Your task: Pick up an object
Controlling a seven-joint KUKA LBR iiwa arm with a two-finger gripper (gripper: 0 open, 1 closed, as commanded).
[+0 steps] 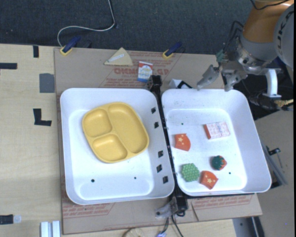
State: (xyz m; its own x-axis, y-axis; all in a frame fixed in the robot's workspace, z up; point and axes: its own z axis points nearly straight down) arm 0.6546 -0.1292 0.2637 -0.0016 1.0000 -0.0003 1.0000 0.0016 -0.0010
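Gripper [216, 80] at upper right of frame, fingers spread, gripping nothing — above right bin [239, 100] holding pink box [216, 130].

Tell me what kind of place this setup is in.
Most likely a robotics lab bench for grasping trials. Two white bins, left bin and right bin, sit clamped onto a cardboard sheet, small toy items lie in the right one, and a robot arm reaches in.
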